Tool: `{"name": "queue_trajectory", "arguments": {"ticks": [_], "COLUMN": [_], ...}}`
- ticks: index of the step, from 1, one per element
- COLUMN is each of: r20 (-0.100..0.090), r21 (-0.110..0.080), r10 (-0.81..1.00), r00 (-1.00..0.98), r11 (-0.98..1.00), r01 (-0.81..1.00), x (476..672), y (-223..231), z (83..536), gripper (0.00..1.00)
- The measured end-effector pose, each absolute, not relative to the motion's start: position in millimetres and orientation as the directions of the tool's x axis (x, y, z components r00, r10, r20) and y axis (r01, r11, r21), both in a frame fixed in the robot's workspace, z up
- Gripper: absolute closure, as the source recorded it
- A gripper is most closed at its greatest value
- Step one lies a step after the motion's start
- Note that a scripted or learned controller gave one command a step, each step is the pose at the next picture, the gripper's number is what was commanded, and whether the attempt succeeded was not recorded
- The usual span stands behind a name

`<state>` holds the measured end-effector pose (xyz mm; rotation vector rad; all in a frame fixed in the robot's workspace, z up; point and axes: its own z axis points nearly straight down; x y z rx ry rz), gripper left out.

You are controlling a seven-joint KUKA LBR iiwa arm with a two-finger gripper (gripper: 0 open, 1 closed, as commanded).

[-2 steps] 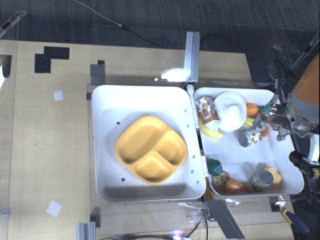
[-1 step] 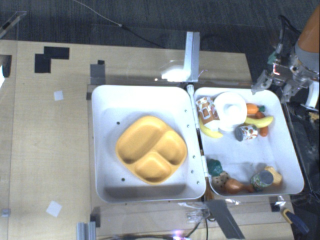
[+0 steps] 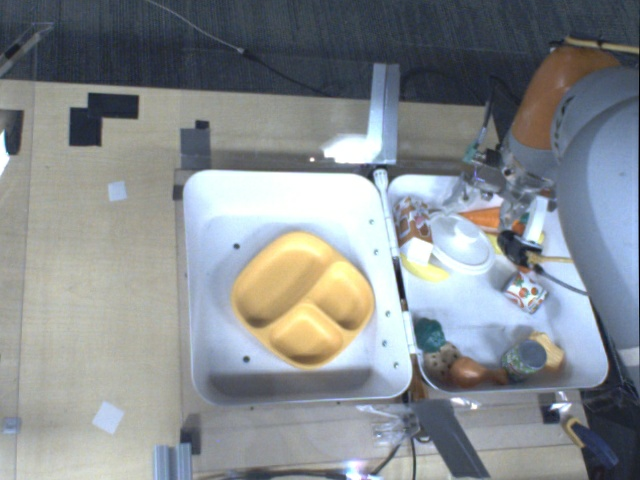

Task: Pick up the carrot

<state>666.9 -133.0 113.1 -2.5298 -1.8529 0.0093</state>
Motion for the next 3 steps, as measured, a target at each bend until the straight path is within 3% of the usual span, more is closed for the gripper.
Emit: {"name": "queue_trajectory", "arguments": {"ticks": [1, 2, 3], "r20": [0.002, -0.003, -0.001], "r21": [0.013, -0.009, -0.007], "r10": [0.944, 0.984, 0.985], "r00": [0.329, 0.177, 0.171], "r11": [-0.329, -0.177, -0.171], "r01": [0.944, 0.984, 0.985], "x": [647.8, 666.4, 668.5], "y": [-157, -128, -126], "z": [90, 85, 98], "gripper": [0.00, 0.00, 1.00]}}
